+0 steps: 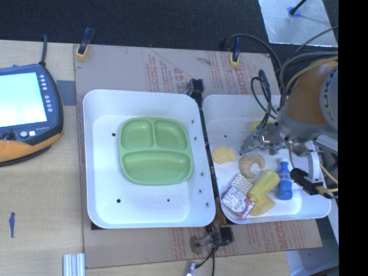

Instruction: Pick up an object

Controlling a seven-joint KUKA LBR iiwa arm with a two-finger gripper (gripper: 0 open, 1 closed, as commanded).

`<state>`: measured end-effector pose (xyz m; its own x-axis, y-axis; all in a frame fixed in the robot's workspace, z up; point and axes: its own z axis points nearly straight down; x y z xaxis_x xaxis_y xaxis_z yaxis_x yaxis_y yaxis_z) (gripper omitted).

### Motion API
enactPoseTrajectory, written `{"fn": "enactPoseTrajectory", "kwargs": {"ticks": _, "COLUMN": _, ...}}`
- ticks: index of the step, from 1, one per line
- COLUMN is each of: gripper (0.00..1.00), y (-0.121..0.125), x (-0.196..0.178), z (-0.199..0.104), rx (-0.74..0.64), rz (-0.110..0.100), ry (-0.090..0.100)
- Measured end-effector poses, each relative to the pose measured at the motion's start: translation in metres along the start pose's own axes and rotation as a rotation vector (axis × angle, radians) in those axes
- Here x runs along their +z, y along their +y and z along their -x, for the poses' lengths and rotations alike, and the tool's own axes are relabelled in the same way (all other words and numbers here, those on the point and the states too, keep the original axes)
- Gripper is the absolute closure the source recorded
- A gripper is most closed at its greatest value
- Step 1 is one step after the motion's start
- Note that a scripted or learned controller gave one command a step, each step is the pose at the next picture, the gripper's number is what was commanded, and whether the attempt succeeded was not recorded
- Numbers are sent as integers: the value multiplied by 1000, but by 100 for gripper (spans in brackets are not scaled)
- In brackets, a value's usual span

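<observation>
My claw [261,142] hangs low in the right bin [230,111], its grip impossible to tell, just beyond the croissant [251,164], with a yellow bottle [263,184], blue bottle [284,181] and unreadable printed packet [236,197] crowding the near edge

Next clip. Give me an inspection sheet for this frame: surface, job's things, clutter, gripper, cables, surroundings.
Surface: wooden bench bearing left bin and right bin.
Job's things: right bin holds toy croissant, yellow bottle, blue bottle, pale pastry, patterned packet.
Clutter: green divided plate in left bin.
Gripper: gripper low over right bin; nothing seen held.
Cables: black cables beside arm.
Surroundings: teach pendant at left.
</observation>
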<state>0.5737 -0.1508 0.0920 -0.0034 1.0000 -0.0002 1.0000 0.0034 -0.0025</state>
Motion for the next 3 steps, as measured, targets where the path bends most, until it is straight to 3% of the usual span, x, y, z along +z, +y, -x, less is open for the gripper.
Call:
{"fn": "enactPoseTrajectory", "kwargs": {"ticks": 1, "gripper": 0, "y": 47, "x": 2, "z": -7, "rx": 4, "rz": -17, "ry": 4}}
{"fn": "enactPoseTrajectory", "kwargs": {"ticks": 2, "gripper": 0, "y": 79, "x": 2, "z": 29, "rx": 3, "rz": -14, "ry": 5}}
{"fn": "enactPoseTrajectory", "kwargs": {"ticks": 3, "gripper": 0, "y": -18, "x": -95, "z": 33, "rx": 1, "rz": 1, "ry": 0}}
